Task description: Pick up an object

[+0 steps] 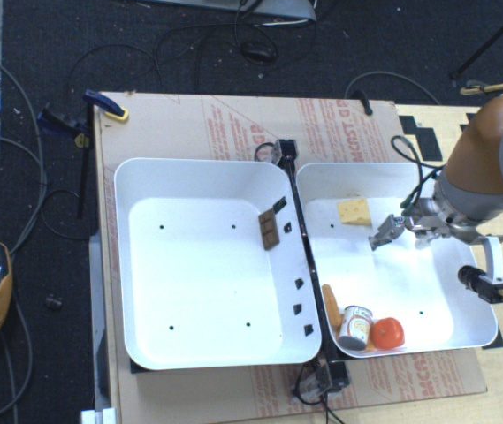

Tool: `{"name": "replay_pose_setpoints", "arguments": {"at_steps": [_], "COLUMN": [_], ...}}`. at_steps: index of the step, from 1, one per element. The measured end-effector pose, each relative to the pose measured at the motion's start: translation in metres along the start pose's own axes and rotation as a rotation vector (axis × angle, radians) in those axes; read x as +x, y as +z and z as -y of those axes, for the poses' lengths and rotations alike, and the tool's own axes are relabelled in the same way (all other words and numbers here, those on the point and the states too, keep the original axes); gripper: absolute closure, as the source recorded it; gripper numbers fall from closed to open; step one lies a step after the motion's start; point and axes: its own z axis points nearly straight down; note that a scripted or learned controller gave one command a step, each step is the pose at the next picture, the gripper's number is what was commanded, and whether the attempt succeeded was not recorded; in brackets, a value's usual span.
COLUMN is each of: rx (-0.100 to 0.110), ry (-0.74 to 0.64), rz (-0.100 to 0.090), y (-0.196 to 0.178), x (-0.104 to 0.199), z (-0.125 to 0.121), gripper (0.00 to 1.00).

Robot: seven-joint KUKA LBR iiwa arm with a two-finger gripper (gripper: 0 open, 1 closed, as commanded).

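In the right bin (pixel 463 325), a yellow cheese wedge (pixel 354 211) lies near the far wall. An orange carrot (pixel 331 303), a small can (pixel 354 325) and a red tomato (pixel 388 332) cluster in the near left corner. A brown chocolate bar (pixel 270 228) rests against the right wall of the left bin (pixel 145 184). My gripper (pixel 403 239) hangs over the middle of the right bin, just right of the cheese wedge. It is open, and nothing shows between its fingers (pixel 384 235).
The grey arm with its orange band (pixel 485 153) reaches in over the right bin's far right corner. A black divider (pixel 302 254) runs between the two bins. Cables and a yellow-handled clamp (pixel 108 106) lie beyond the bench's far edge.
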Motion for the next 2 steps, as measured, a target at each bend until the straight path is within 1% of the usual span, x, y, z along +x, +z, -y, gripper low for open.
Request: {"name": "replay_pose_setpoints", "arguments": {"at_steps": [1, 2], "rx": [-0.005, -0.008], "ry": [0.000, 0.000], "rz": [0.001, 0.002], "y": [-0.013, -0.056], "x": [0.000, -0.002], "z": [-0.001, 0.003], "gripper": [1.00, 1.00]}}
